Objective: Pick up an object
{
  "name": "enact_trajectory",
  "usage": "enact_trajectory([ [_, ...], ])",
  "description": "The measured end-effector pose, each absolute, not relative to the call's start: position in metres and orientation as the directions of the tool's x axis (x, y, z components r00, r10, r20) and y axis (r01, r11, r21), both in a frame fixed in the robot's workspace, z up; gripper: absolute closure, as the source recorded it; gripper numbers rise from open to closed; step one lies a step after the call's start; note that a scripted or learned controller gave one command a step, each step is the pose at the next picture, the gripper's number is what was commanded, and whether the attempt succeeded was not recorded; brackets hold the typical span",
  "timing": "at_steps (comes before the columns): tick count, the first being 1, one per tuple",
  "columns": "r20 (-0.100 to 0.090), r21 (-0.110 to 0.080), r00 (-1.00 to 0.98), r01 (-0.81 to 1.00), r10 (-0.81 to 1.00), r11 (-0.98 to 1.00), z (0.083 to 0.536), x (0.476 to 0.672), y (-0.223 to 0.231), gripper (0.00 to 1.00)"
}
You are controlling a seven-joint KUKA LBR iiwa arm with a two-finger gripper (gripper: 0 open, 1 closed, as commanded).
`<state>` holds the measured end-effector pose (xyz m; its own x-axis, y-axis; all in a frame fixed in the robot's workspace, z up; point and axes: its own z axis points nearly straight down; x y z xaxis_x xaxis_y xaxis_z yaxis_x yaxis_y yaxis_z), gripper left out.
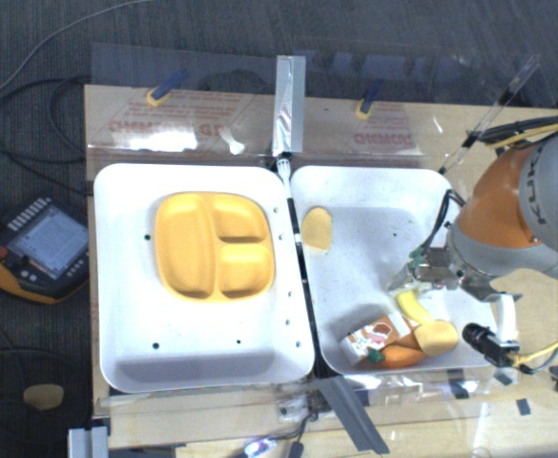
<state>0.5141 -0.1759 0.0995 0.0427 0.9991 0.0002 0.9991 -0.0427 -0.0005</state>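
The right bin [355, 198] holds a small pile near its front edge: a yellow banana-like piece [410, 305], a pale yellow block [437, 336], an orange carrot-like piece [400, 356] and a red-and-white packet [369, 337]. A round tan piece [317, 228] lies alone at the bin's left wall. My gripper [422, 273] hangs low over the right side of this bin, just above and right of the banana-like piece. The arm's grey wrist and orange band cover most of it.
The left bin [126, 342] carries a yellow sectioned tray [214, 244] in its middle. A metal divider [289, 103] stands upright behind the bins' shared wall. A pendant [35, 248] lies on the floor at far left.
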Motion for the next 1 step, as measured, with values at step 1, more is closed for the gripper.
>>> enact_trajectory([
  [1, -0.003, -0.005, 0.017, 1.0, 1.0, -0.017, 0.2403, 0.4968, -0.1427, 1.0],
])
